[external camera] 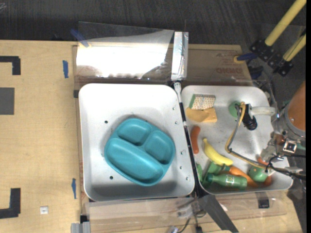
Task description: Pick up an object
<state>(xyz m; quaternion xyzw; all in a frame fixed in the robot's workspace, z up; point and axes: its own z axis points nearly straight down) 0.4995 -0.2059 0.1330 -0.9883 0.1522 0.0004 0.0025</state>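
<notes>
Approach stage, judging by the layout; tool low at right edge of right bin, near carrot and green bottle; state of tool impossible to tell; nothing visibly grasped. Banana mid-bin, sausage by left wall; teal tray in left bin. Next: probably descent onto one item, then closure.
</notes>
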